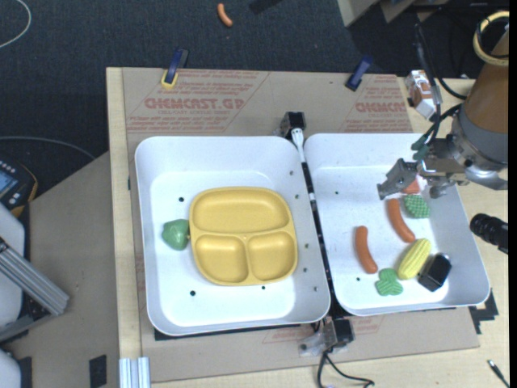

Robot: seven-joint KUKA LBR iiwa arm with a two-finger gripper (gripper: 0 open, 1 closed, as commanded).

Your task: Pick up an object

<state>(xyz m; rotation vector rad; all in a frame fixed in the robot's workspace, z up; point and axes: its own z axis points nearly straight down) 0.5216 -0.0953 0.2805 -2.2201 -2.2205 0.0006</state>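
Closest to the camera is the front edge of the cardboard-covered surface (242, 354), which carries both white bins. Left bin (161, 168) holds a big yellow divided plate (242, 234) with a green toy (175, 234) touching its left side. Right bin (347, 168) has the pickable stuff, all in its right half: two orange sausages (366, 249) (399, 221), a yellow corn cob (414, 258), a black block (435, 272) just beside it, a green piece (388, 283) near the front, and another green piece (418, 207) right under the gripper (414, 180). Can't tell if the fingers are apart or together, honestly. Nothing visibly held.
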